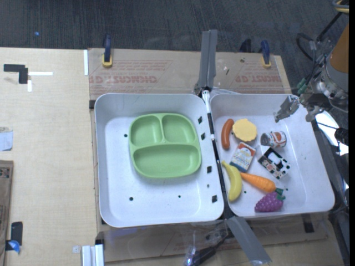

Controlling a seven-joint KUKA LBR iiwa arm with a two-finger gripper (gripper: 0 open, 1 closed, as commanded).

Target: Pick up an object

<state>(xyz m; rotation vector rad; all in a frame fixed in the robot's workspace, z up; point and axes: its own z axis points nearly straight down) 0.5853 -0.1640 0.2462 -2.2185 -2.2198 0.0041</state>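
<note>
The right bin holds several toy foods: a red sausage, a round bun, a small blue-and-white carton, a yellow banana, an orange carrot, purple grapes, a small can and a black-and-white box. My gripper hangs over this bin's far right corner, above and to the right of the can. Its fingers stand apart and open, with nothing between them.
The left bin holds a green divided plate. A grey divider bar runs between the bins at the back. Clamps pin cardboard behind the bins. Cables hang at the far right.
</note>
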